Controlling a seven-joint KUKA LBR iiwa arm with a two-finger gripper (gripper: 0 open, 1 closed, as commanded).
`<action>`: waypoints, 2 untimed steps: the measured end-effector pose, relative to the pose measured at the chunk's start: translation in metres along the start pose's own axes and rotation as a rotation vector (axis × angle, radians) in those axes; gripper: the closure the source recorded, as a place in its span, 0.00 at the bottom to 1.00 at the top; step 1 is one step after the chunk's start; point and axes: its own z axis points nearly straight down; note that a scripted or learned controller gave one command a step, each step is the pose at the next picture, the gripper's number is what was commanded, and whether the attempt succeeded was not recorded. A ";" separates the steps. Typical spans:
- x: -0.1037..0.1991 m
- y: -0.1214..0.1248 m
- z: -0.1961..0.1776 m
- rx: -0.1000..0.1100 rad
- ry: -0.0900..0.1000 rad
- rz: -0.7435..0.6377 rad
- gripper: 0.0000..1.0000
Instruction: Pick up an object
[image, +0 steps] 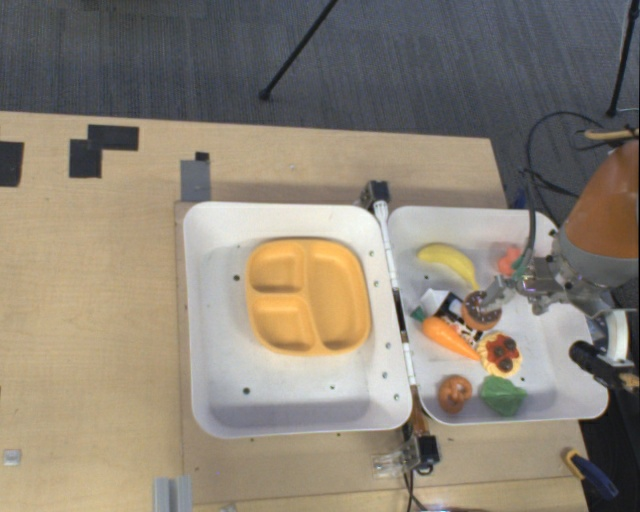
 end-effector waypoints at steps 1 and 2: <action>0.011 0.003 0.010 -0.009 -0.003 -0.035 0.00; 0.013 0.006 0.011 -0.015 -0.005 -0.051 0.00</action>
